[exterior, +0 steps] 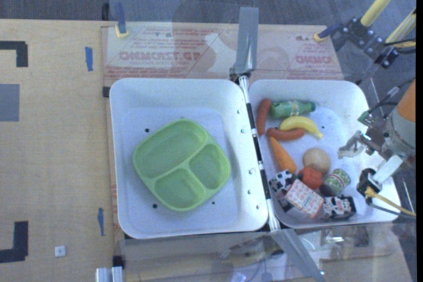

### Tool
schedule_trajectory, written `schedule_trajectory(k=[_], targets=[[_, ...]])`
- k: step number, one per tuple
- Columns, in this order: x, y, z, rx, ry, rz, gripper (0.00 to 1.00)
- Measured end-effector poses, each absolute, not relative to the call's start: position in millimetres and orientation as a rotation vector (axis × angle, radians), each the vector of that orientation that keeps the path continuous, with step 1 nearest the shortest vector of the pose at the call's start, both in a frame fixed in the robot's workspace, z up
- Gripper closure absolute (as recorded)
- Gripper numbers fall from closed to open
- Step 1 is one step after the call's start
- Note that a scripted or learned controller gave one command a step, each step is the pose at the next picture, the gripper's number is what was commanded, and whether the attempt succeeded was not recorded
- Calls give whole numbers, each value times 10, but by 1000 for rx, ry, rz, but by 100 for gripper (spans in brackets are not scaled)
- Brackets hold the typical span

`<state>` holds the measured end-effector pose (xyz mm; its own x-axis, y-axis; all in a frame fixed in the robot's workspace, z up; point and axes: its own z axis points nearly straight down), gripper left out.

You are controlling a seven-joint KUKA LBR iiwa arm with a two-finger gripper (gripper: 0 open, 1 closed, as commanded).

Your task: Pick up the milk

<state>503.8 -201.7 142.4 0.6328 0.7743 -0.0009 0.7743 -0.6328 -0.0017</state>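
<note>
- Two shallow white plastic bins sit side by side on the bench; the left bin (125,102) holds a light green plastic plate with three compartments (182,164), lying flat near its middle.
- Right bin (350,92): an orange-red sausage-shaped piece (264,117) and a green bottle lying on its side (291,107) rest near the far wall, with a yellow banana (301,125) and a second reddish sausage (285,135) just below them.
- An orange carrot (282,156) lies slanted beside a round tan ball (316,159) and a red tomato-like piece (310,177).
- The black-and-white cow-patterned milk carton (338,207) lies at the near edge, just right of a red-and-white patterned box (303,199); a similar cow-patterned item (282,182) sits to that box's left, and a small green can (336,180) rests above the carton.
- The grey arm's two-finger gripper (363,145) hangs over the right bin's right side, apart from the milk carton; whether its jaws are spread or closed cannot be told, and nothing is seen in them.
</note>
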Motion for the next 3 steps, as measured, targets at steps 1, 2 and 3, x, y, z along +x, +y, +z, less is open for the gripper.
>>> schedule_trajectory(k=[1, 2, 3], targets=[[4811, -1269, 863, -2832, -1366, -7, 0], [4934, -1935, 946, -2787, -1444, 1, 0], [5878, -1875, 1279, -2761, -1499, 0, 0]])
